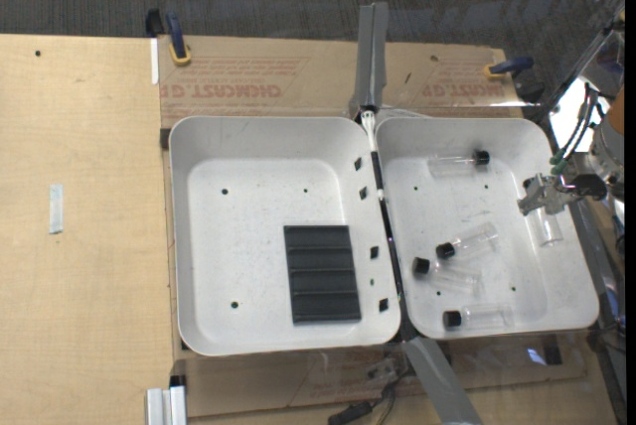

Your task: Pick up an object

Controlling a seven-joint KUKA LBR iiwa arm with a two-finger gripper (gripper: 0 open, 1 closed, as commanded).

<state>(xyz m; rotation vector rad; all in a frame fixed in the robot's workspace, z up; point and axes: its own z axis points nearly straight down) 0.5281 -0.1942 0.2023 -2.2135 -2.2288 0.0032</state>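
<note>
Nearest me, a capped tube (475, 318) lies flat in the right bin (497, 130) among several others, likely tipped in loose. At that bin's right rim, the gripper (542, 197) hovers; its grip I cannot tell.

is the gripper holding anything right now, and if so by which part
Cannot be told. The gripper sits at the right bin's right edge, just above a clear vial, but the view is too small to show whether the vial is gripped.
</note>
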